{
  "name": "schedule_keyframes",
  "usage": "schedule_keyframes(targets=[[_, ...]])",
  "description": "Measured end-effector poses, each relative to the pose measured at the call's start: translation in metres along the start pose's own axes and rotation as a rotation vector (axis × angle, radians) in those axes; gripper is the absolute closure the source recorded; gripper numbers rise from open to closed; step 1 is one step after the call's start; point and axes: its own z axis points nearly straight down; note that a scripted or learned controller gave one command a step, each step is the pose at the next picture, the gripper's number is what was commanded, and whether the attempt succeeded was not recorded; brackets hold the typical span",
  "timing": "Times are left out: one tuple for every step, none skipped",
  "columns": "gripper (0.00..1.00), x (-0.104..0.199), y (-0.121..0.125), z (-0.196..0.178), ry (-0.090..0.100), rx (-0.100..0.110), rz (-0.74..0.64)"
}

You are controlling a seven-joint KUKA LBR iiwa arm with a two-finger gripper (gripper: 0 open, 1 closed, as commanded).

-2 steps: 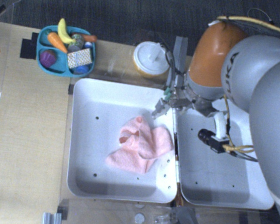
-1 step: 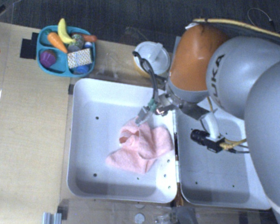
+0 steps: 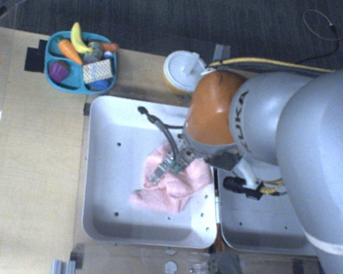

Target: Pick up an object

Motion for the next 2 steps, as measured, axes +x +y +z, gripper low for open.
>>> schedule_keyframes(targets=[[0.00, -0.082, -0.017, -0.090, -0.004, -0.001, 0.133], [0.00, -0.041, -0.036, -0.089, -0.001, 0.002, -0.015]])
